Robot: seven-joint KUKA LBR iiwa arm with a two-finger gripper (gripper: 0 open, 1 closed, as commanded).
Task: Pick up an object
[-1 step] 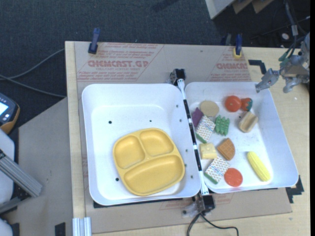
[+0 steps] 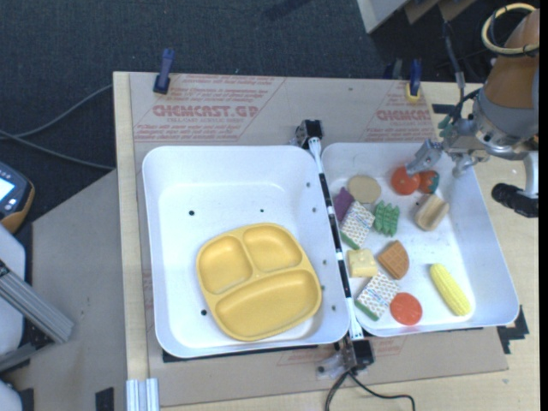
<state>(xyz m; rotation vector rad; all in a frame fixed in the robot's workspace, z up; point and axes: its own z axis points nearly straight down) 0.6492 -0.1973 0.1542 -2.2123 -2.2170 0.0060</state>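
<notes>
Red tomato (image 2: 404, 179): we see it lying in the right bin (image 2: 488, 229), just below and beside the left fingertip of the jaws (image 2: 443, 155), not between the fingers.
Jaws: we see them spread open over the bin's far corner, holding nothing.
Tan roll (image 2: 431, 212): a little below the jaws, beside the tomato.
Round beige piece (image 2: 364, 188): left of the jaws, past the tomato.
Green piece (image 2: 386, 218): below-left of the jaws.
Corn cob (image 2: 449, 288): well below the jaws, near the bin's front.
Red disc (image 2: 406, 308): farther still, at the front edge.
Yellow divided plate (image 2: 257, 281): far left of the jaws, in the left bin (image 2: 171, 195).
Tabletop (image 2: 128, 144): we see it under both bins.
</notes>
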